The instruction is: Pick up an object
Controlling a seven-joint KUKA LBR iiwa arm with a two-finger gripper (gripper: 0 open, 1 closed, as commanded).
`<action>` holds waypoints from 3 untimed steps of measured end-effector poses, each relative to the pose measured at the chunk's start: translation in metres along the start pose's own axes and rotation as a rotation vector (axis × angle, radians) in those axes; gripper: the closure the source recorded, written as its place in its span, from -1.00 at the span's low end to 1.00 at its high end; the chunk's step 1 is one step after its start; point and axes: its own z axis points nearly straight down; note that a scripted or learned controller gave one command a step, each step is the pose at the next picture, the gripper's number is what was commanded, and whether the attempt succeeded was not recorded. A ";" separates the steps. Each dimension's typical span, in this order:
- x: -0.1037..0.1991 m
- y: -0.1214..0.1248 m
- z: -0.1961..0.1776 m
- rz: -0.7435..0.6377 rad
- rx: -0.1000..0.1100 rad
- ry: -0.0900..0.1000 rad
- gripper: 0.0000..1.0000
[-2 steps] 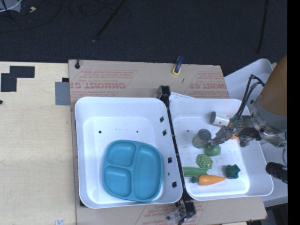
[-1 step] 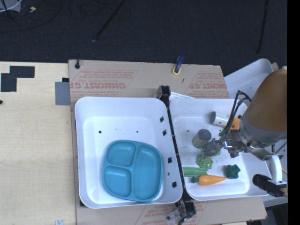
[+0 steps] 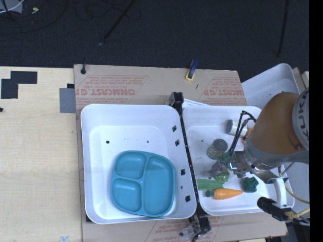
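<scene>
carrot: the orange toy carrot (image 3: 228, 193) with the green leafy top (image 3: 209, 184) lies flat on the floor of my right white bin (image 3: 212, 121), near its front wall. its long axis runs nearly level across the view, the pointed orange tip toward the right and the green end toward the left, by the divider between the bins.

neighbours: a small dark green lumpy piece (image 3: 249, 184) sits just right of the carrot's tip, apart from it. a grey round can-like object (image 3: 218, 147) rests further back in the same bin, and a small grey cylinder (image 3: 229, 126) lies behind that, near the back wall.

my claw: my gripper (image 3: 225, 165) hangs low over the middle of the right bin, between the grey can and the carrot, over a dark greenish cluster i cannot make out. i cannot tell how wide it stands, nor whether anything is held in it; my own wrist and a black cable loop (image 3: 241, 125) cover the view. nothing visibly sits in its grasp.

my arm: the orange band (image 3: 275, 122) and grey body reach in from the right, covering the bin's right part.

left bin: the other white bin (image 3: 101, 120) holds a blue plastic divided plate (image 3: 143, 183), three compartments, toward its front.

bench: brown cardboard sheet (image 3: 126, 84) with red print under both bins, with a blue and yellow clip (image 3: 191, 70) at its back edge.
</scene>
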 end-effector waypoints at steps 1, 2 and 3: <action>0.002 0.000 0.053 0.001 -0.004 -0.001 -1.00; 0.000 0.000 0.041 0.008 -0.005 0.000 1.00; 0.002 0.000 -0.022 0.001 -0.012 -0.003 1.00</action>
